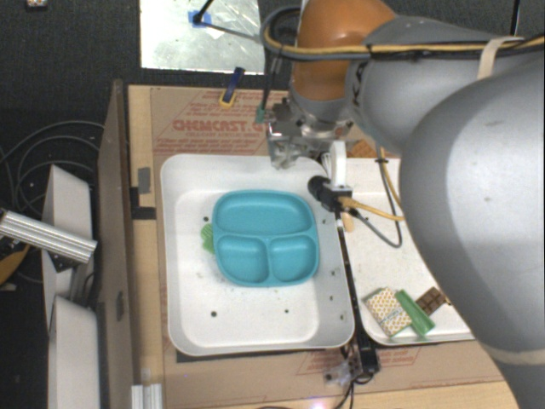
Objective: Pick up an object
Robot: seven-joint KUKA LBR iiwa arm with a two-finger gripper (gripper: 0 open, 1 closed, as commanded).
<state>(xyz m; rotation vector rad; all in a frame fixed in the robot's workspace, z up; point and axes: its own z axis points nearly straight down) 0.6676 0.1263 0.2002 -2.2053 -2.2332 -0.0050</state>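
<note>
The gripper (pixel 283 154) hangs over the far rim of the left bin (pixel 183 228), just beyond the far edge of the blue tray; its tip looks metallic and blurred, and I cannot tell how it is set or whether anything is in it. Above it sits the orange band (pixel 336 24) of the wrist, looped by black and yellow cables, and the grey arm (pixel 477 194) fills the right side of the view, covering most of the right bin (pixel 375 254). The blue tray (pixel 266 237) lies flat near the middle of the left bin: a rounded, turquoise plastic dish with three compartments, one wide one on the far side and two smaller ones on the near side. A small green object (pixel 207 236) peeks out from under the tray's left edge, touching it; its shape is mostly hidden. In the near corner of the right bin lie a checked packet (pixel 387 310), a green bar (pixel 414 312) just beside it, and a brown bar (pixel 433 299) next to that. Both bins rest on a cardboard sheet (pixel 204 118) with red printing.
</note>
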